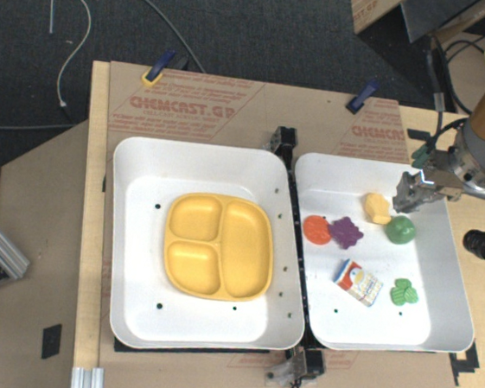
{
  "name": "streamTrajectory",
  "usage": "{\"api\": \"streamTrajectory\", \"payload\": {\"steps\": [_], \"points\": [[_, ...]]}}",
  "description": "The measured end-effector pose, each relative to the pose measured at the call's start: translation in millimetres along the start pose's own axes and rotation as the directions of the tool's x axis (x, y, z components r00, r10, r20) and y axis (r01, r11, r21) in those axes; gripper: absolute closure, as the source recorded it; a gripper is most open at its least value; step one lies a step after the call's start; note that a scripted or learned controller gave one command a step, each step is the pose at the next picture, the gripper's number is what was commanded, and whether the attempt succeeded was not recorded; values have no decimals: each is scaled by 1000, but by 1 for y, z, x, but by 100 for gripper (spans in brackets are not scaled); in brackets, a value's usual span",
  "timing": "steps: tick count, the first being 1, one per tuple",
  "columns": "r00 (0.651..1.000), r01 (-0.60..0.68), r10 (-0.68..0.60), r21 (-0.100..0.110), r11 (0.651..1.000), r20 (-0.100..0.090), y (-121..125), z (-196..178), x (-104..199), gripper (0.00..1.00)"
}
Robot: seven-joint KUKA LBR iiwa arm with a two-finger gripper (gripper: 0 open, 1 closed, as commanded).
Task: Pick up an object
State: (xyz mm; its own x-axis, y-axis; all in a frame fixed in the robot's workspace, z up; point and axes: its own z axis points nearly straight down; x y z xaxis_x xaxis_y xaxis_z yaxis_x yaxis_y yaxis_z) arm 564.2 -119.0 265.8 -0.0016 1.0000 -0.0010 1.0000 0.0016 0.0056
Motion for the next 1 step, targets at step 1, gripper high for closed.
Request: {"api": "streamTrajectory", "payload": {"steps": [1], "points": [[1000, 3, -3, 7, 1000, -3, 7, 6, 45, 100]]}}
